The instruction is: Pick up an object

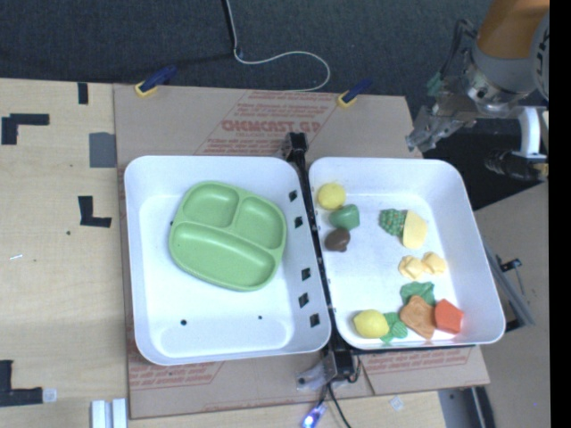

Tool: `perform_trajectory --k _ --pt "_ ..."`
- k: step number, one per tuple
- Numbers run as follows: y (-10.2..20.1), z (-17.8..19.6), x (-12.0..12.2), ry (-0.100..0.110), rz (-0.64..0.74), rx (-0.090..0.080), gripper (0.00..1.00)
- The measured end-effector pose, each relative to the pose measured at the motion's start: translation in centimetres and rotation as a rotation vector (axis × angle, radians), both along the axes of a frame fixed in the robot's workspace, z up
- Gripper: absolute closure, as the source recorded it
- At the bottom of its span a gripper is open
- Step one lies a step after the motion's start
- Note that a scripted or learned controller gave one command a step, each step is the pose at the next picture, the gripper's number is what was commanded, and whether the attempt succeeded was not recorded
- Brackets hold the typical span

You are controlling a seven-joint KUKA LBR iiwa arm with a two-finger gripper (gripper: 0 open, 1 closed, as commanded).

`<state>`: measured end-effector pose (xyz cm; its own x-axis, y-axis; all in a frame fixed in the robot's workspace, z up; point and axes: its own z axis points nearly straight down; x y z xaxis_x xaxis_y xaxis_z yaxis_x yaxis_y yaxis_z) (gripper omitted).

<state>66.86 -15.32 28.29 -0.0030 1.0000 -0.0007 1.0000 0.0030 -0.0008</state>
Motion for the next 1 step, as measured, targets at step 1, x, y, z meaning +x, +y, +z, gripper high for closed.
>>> perform_trajectory --k 1 --pt "2.79 14.57 -0.43 -0.018 0.002 -0.002 1.00"
